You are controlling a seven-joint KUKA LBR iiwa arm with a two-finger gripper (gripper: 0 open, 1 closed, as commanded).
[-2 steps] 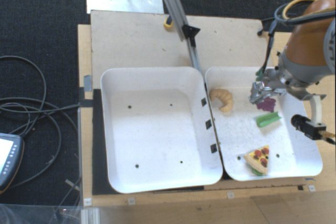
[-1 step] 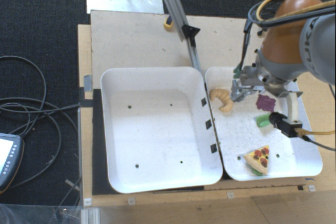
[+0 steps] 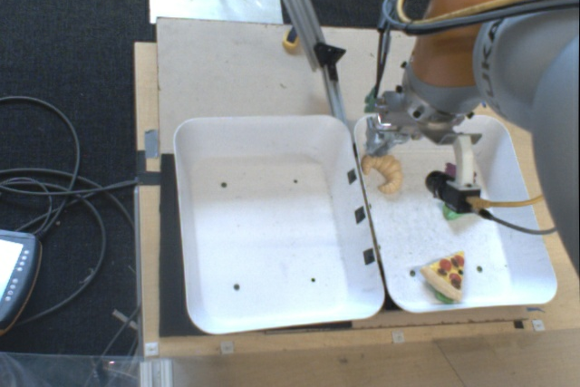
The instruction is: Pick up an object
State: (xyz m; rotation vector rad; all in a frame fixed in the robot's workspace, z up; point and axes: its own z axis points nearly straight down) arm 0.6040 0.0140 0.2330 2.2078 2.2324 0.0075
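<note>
A tan toy croissant [image 3: 386, 173] lies in the right bin [image 3: 521, 195], close to its left wall. My gripper [image 3: 380, 141] hangs just above the croissant's upper end, at the bin's back left corner. A toy pizza slice [image 3: 445, 275] rests near the front of the same bin. A small green object [image 3: 450, 212] peeks out from under a black block on the arm's side, right of the croissant.
The left bin [image 3: 195, 195] sits beside the right one, with a shared divider between them. A slanted metal pole [image 3: 304, 4] crosses the bench behind the bins. The bulky grey and orange arm [image 3: 480, 23] covers the right bin's back part.
</note>
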